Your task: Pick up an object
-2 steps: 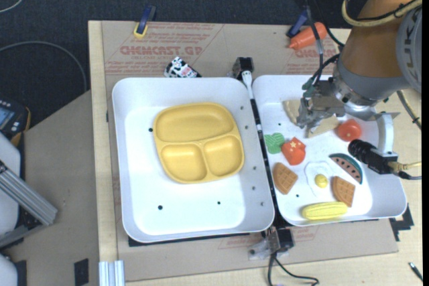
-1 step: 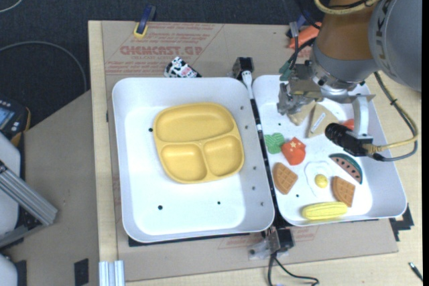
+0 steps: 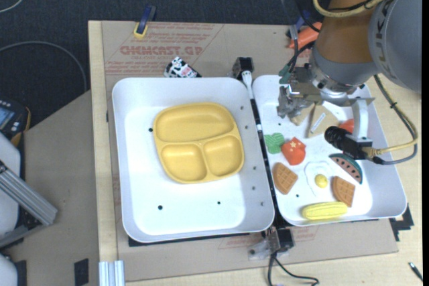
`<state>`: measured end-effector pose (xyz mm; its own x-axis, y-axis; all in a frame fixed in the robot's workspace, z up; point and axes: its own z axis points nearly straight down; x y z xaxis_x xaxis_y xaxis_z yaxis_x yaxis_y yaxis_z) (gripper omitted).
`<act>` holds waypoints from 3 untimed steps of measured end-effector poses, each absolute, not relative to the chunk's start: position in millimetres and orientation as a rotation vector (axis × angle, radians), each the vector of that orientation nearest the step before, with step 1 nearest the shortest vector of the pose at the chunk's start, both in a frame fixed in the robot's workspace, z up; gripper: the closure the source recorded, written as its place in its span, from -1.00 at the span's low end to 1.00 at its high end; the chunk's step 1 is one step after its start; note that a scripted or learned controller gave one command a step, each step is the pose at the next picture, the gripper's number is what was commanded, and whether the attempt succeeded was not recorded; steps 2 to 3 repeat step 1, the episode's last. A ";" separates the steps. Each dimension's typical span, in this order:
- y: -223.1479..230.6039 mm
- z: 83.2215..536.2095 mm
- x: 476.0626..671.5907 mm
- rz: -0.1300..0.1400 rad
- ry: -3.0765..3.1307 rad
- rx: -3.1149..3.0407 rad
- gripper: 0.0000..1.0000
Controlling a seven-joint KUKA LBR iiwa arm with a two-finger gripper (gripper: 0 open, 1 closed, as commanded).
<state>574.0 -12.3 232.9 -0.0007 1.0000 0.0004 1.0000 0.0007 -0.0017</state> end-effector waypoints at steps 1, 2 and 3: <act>-10.9 223.2 569.7 0.004 -2.219 -2.219 1.00; -10.9 223.2 569.7 0.004 -2.219 -2.219 1.00; -10.9 223.2 569.7 0.004 -2.219 -2.219 1.00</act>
